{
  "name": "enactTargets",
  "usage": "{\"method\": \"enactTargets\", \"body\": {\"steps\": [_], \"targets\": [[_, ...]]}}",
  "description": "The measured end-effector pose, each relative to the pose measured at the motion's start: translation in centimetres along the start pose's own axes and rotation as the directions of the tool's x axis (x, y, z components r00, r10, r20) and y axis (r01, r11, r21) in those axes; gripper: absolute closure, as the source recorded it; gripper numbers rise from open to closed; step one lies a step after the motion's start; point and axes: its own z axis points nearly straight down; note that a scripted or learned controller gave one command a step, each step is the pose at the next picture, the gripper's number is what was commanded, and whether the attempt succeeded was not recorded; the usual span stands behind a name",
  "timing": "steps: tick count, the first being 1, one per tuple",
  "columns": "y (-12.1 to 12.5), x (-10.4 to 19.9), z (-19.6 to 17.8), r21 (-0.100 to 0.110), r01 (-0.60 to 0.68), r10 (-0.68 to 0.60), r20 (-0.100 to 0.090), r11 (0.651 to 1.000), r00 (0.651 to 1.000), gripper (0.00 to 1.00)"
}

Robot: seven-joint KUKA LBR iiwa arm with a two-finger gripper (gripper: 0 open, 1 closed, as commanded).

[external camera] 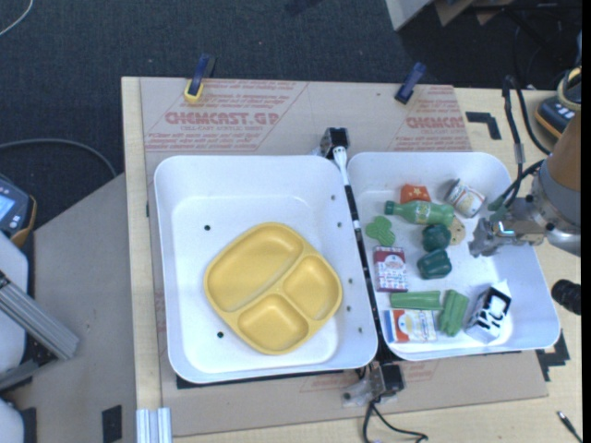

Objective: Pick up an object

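Candidates: the right bin (524, 275) holds every loose object; no single target is marked, so any of them serves.
Nearest pieces: a dark green rounded toy (437, 237) and a second one (434, 265) just below it lie a little left of the gripper (487, 240).
Gripper: low over the right side of the right bin, nothing seen between its fingers; how far they are spread I cannot tell at this size.
Arm: grey wrist reaching in from the right edge, above the bin's rim.
Right bin, upper part: green bottle (421, 212) lying on its side, small orange-red piece (415, 194) above it, small can (466, 198) at the bottle's right end, green leaf-like piece (379, 230) to the left.
Right bin, lower part: red-and-white carton (390, 268), green stick (415, 299) lying flat, white-and-orange packet (413, 324), green pod-shaped piece (453, 311), black-and-white block (489, 312).
Left bin (175, 247): one yellow divided tray (272, 287) with three compartments, all bare.
Risk, crowding: the objects sit close, some touching, so closing fingers could catch two or push one aside.
Risk, shape: the rounded dark green toys look likely to squirt out of a two-finger pinch (a guess from their form).
Risk, wall: the gripper is near the bin's right wall; a descent there would probably close on nothing.
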Motion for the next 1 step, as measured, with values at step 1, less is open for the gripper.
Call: {"method": "enactTargets", "body": {"steps": [1], "targets": [[6.01, 1.85, -0.09, 0.0, 0.003, -0.003, -0.001, 1.0, 1.0, 1.0]]}}
